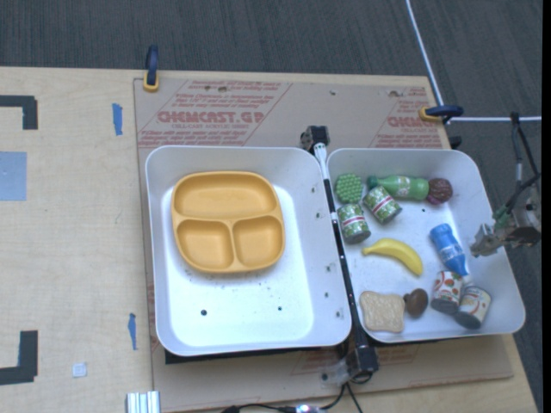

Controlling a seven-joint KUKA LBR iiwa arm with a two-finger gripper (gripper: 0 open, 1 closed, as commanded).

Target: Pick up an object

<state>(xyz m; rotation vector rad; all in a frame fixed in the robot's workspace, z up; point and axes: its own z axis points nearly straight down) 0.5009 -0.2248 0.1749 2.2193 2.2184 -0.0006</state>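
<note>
Gripper [492,241]: at the right rim of the right-hand bin, beside the blue bottle; from where I stand it is a blurred grey tangle, and I cannot tell how it is set or whether it has hold of anything.
Arm: cut off by the right edge, so hardly any of it comes into sight beyond the wrist hardware.
Right bin [482,175]: holds all the small items, none of them lifted.
Blue bottle [448,249]: lies tilted near the bin's right side, just left of the gripper.
Banana [394,254]: yellow, lies in the middle of the bin, apart from the gripper.
Green bottle [400,186]: on its side along the far wall, a dark reddish ball [440,190] at its right end.
Cans [367,212]: two small labelled ones near the divider; the print is too small to read.
Toast slice [382,311]: at the near edge, a small brown piece [417,301] touching its right side.
Near-right corner cluster [460,298]: two or three small containers pressed together; hard to separate.
Left bin [159,231]: carries a yellow three-compartment tray [228,220] toward its far side.
</note>
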